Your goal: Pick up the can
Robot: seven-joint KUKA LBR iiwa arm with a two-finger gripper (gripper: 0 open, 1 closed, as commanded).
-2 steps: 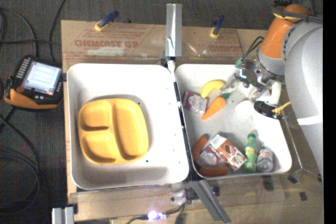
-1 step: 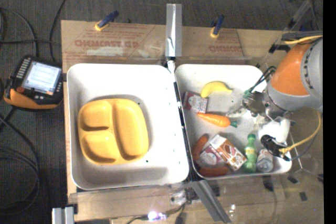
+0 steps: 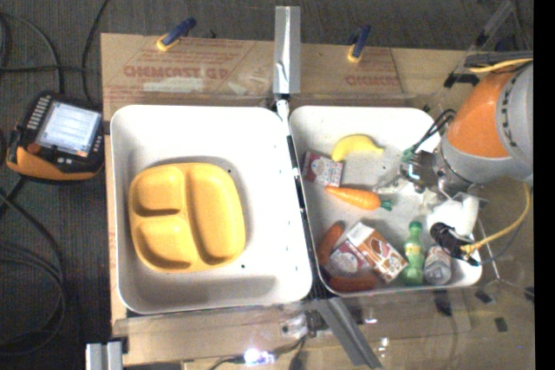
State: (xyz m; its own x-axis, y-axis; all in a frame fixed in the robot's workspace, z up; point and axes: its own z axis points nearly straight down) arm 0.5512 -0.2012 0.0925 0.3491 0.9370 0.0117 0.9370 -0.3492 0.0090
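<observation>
Can (image 3: 438,266) in the near right corner of the right bin (image 3: 395,124), seemingly upright, just beside a green bottle (image 3: 415,253). Left of these, a carton (image 3: 375,251). Farther back, a carrot (image 3: 354,197). End effector (image 3: 414,172) near the carrot's tip; released or clenched, impossible to tell.

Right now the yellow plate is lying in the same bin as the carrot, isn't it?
Not quite. The yellow plate lies in the left-hand bin, while the carrot lies in the right-hand bin next to it. They are in separate bins, as the camera view shows.
</observation>
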